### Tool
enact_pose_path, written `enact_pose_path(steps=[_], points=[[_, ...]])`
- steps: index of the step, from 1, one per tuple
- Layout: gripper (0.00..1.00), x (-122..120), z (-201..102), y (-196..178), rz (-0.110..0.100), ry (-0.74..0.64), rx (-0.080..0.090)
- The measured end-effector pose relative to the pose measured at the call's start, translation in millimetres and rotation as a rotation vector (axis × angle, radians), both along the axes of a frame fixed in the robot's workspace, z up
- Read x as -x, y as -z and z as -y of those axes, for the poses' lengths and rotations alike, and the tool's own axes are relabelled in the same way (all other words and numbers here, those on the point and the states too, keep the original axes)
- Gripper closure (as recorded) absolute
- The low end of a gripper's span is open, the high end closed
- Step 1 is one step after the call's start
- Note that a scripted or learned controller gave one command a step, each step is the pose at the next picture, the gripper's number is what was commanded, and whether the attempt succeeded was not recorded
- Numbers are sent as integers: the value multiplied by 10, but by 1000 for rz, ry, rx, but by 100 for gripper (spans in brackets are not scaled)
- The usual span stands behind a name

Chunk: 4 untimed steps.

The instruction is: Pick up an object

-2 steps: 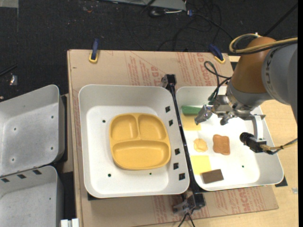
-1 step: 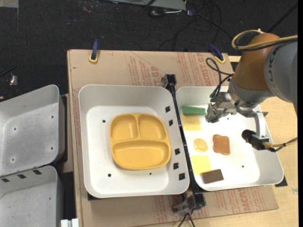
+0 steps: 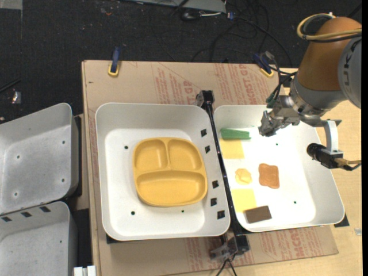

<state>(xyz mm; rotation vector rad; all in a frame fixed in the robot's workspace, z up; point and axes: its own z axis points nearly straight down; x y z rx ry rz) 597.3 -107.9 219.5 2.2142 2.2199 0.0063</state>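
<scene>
The two-finger gripper [image 3: 268, 127] hangs over the right white bin [image 3: 325, 206], near its far edge; whether its jaws are parted or closed I cannot tell at this slant. Nearest, just beside it, lies a green flat bar [image 3: 235, 134], probably the easiest target. Further out lie a pale yellow square slice [image 3: 233, 149], a round yellow piece [image 3: 243, 176] and an orange-brown patty [image 3: 268, 175], spaced apart for clean grasps.

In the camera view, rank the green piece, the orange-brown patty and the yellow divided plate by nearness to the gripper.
From the gripper:
1. Green piece, just left of it, right bin.
2. Orange-brown patty, below it, same bin.
3. Yellow divided plate, far left, in the left bin.
</scene>
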Motion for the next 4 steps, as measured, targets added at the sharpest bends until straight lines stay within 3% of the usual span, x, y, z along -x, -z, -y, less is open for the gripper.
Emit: enact_pose_path(steps=[1,4], points=[[100,-8,0,-159,-4,0,-1],[100,-105,-1674,-140,-6,-6,-3]])
